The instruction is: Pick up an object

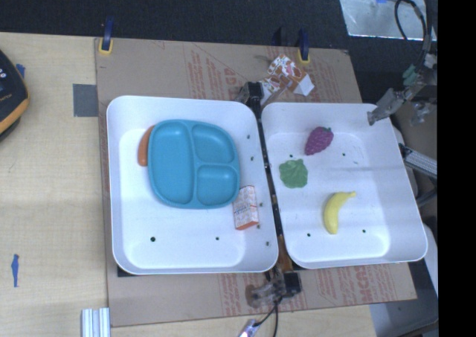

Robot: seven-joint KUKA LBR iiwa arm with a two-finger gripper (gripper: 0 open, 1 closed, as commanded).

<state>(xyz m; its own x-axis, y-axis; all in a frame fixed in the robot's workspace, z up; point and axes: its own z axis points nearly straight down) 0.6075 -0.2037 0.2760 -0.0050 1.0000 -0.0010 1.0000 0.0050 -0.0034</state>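
The left bin holds a blue divided plate lying flat near its middle. An orange thing pokes out from under the plate's left edge, too hidden to name. Touching the plate's lower right corner lies a small printed carton, close to the bin's right wall.

The right bin holds three pieces well apart from one another: a green leafy lump near the left side, a purple bunch of grapes up and to the right of it, and a yellow banana lower down, curved and lying flat.

At the right bin's upper right corner, some grey metal parts sit just past the rim; this may be the arm's end, but whether it is the claw, and whether it is released or clenched, cannot be told.

By the look of things, the pick is at its very start: every piece lies free and nothing is raised. The next move likely calls for choosing one piece, probably in the right bin since those stand clear of each other, then coming down above it with room for both fingers. The grapes lie nearest that corner.
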